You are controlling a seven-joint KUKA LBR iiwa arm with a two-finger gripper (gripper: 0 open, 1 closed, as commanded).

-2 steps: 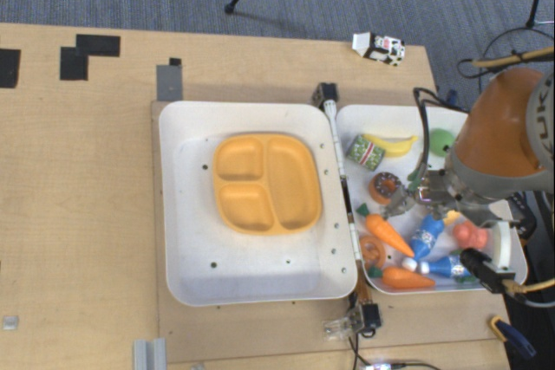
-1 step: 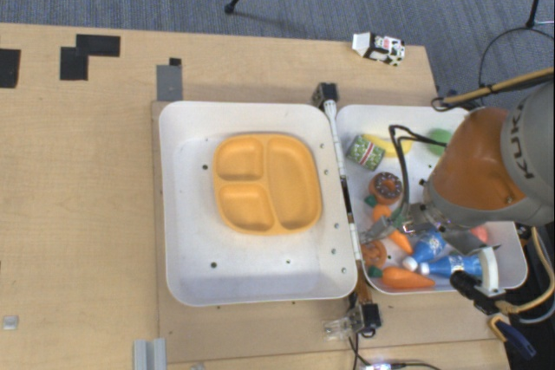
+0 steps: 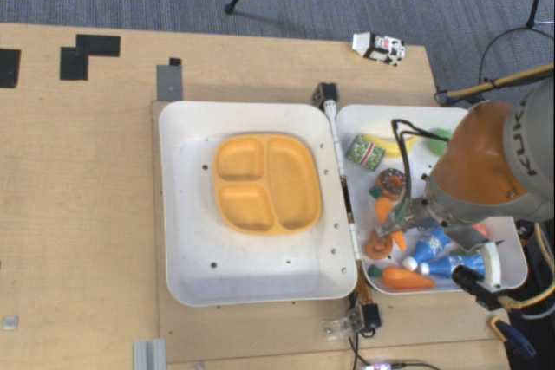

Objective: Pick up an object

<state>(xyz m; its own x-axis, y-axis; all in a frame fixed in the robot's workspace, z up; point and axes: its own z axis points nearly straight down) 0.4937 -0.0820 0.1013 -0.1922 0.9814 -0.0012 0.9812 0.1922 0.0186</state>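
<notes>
The right bin [image 3: 381,111] holds a heap of small toys. Among them are a green can [image 3: 366,152], a yellow piece [image 3: 386,143], a brown round piece [image 3: 392,180], an orange wedge [image 3: 382,208], an orange round piece [image 3: 377,248], a carrot [image 3: 408,277] and a blue tube [image 3: 444,260]. My gripper [image 3: 397,226] is low over the bin's middle, just right of the orange wedge and above the orange round piece. The arm's orange band [image 3: 473,160] hides the bin's right half. Nothing shows as lifted.
The left bin [image 3: 173,186] carries an orange divided plate [image 3: 264,184]. A clamp [image 3: 326,93] sits on the ridge between the bins. A small white toy [image 3: 379,47] lies at the bench's far edge. Cables run along the right side.
</notes>
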